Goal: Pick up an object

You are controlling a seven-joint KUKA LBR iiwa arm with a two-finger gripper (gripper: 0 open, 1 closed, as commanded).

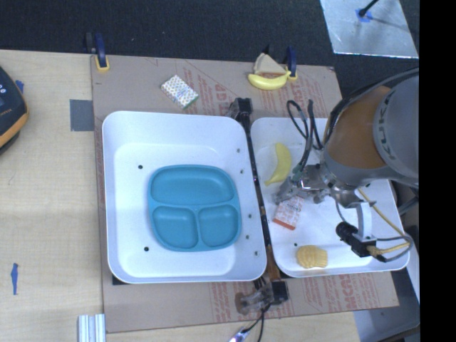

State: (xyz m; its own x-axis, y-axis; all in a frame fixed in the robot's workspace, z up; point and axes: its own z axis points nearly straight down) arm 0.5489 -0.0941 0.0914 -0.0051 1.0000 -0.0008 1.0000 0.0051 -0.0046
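In the right bin point(385, 266) lie a yellow banana-shaped piece point(280, 162), a small white packet with a red end point(288, 213) and a yellow crinkled lump point(312, 256). My gripper point(293, 191) hangs low over the bin's left part, just above the white packet and below the banana piece. The arm's grey and orange body covers the bin's right part. The left bin point(128, 141) holds a blue divided plate point(194, 206).
Outside the bins, on the brown board, lie a patterned white square point(179, 90) and a yellow banana toy with a sandwich piece point(269, 73). Black cables point(303, 123) loop over the right bin's back edge. A dark device point(11, 109) sits at the far left.
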